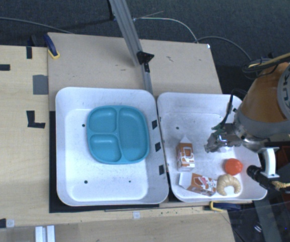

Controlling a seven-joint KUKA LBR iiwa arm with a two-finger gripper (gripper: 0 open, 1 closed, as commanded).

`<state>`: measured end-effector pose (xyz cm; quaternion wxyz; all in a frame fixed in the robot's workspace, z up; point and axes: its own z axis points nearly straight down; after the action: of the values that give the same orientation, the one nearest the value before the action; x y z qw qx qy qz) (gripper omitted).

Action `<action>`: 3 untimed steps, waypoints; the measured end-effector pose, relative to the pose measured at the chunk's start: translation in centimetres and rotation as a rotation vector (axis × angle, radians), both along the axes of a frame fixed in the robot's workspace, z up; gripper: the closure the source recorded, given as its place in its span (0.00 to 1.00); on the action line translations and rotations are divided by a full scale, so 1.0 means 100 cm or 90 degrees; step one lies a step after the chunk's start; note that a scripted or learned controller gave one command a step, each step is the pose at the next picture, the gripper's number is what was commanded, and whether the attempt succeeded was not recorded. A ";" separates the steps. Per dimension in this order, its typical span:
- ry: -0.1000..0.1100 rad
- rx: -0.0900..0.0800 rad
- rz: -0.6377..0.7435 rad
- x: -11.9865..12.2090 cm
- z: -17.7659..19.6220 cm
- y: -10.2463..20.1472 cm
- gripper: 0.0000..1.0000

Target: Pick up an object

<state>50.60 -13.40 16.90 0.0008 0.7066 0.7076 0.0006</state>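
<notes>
Approach phase is my read of the camera view, nothing is picked yet: the two-finger gripper [216, 142] on the grey arm with the orange band sits low over the right-hand shallow white bin [195, 105], right of frame centre, and I honestly can't tell whether it's spread or closed, it's just a dark metallic blob from up here. Nothing visibly sits in it, so I wouldn't call anything held. As for what's in the bins, the right one has all the candidates: a small orange-and-white carton [185, 155] just left of the gripper, a round red-orange ball-like thing, maybe a tomato [233, 166], just below and right of it, a tan croissant-shaped piece [228, 184] right under that near the bin's lower edge, and a flat brown-and-white packet [201, 183] touching or almost touching the croissant on its left. The left-hand shallow white bin [64, 150] holds a turquoise plastic plate with three compartments [118, 134], and those compartments look bare. Next move, I'd guess, calls for choosing one target, probably the carton or the red ball since they're nearest, lining up over it and coming straight down without nudging the neighbours, which are crowded in the lower right corner.
</notes>
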 end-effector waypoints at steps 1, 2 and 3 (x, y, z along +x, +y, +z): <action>-0.002 -0.001 0.000 -0.006 0.060 -0.001 1.00; 0.000 0.000 0.000 -0.006 0.084 -0.001 1.00; 0.002 0.001 0.002 0.007 0.078 0.041 1.00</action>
<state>51.29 -9.33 24.69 -0.0008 0.7053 0.7089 -0.0002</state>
